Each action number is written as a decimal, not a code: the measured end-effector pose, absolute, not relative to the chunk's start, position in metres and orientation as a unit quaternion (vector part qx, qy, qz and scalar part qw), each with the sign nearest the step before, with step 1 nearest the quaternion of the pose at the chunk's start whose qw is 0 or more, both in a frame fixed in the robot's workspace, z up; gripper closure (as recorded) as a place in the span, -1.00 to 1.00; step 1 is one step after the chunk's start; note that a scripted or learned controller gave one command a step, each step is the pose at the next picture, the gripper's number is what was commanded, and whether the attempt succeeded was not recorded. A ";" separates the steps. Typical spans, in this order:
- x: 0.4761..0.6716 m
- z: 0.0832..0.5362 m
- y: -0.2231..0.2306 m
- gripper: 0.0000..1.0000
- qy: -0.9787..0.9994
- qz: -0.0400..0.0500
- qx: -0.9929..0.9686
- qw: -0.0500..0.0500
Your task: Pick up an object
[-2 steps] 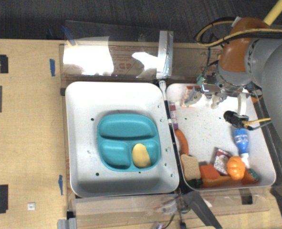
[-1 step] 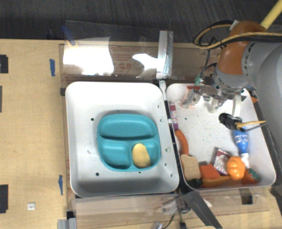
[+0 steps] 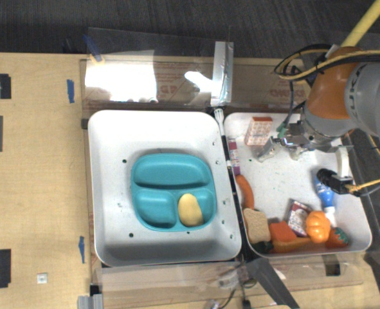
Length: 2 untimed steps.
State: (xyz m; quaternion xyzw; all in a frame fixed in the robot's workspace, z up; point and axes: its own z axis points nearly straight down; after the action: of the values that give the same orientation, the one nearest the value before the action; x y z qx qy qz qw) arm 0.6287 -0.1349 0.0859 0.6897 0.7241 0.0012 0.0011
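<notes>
Camera view: claw [image 3: 274, 145] (grip unclear) beside pink box [image 3: 258, 131]; toys crowd right bin [image 3: 363, 227].

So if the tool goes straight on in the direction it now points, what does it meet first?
The tool points toward the view's left, low over the right bin. Most likely it meets the small pink box first, though height above it is unclear.

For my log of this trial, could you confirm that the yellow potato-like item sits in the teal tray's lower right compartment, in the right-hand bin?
Not quite: the bin is wrong. The camera view shows the yellow potato-like item in the lower right compartment of the teal tray, but that tray lies in the left-hand bin, not the right-hand one.
</notes>
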 end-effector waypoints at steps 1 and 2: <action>0.666 0.085 -0.115 -1.00 0.729 -0.003 0.685 -0.001; 0.666 0.085 -0.117 -1.00 0.708 -0.003 0.707 -0.006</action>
State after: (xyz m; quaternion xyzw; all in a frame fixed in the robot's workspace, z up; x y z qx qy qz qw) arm 0.6655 -0.1172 0.0846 0.7065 0.7077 -0.0030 -0.0063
